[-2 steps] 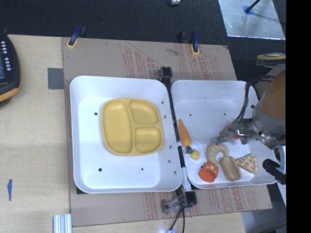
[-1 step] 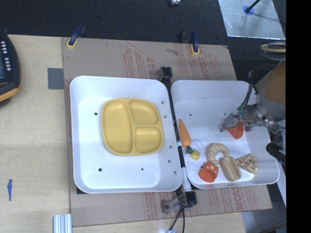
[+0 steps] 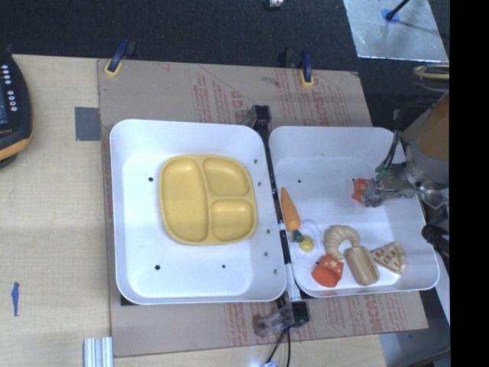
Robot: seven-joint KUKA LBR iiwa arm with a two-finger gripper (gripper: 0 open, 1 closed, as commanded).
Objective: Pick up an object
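Note:
My gripper [image 3: 376,193] reaches in from the right over the right bin [image 3: 321,147], in its upper right part. A small red-orange object [image 3: 358,189] sits right against the gripper's left tip; whether it is gripped is unclear. Lower in the same bin lie a beige croissant [image 3: 340,236], a tan bread roll [image 3: 361,265], a pizza slice [image 3: 390,257] and a red toy fruit [image 3: 328,272]. An orange carrot [image 3: 289,209] lies along the bin's left wall, above a small yellow-green piece [image 3: 306,242].
The left bin [image 3: 134,274] holds a yellow divided plate [image 3: 206,199]. Blue clamps [image 3: 306,69] pin the cardboard sheet at the back. A black and orange pendant [image 3: 11,105] rests at the far left of the bench.

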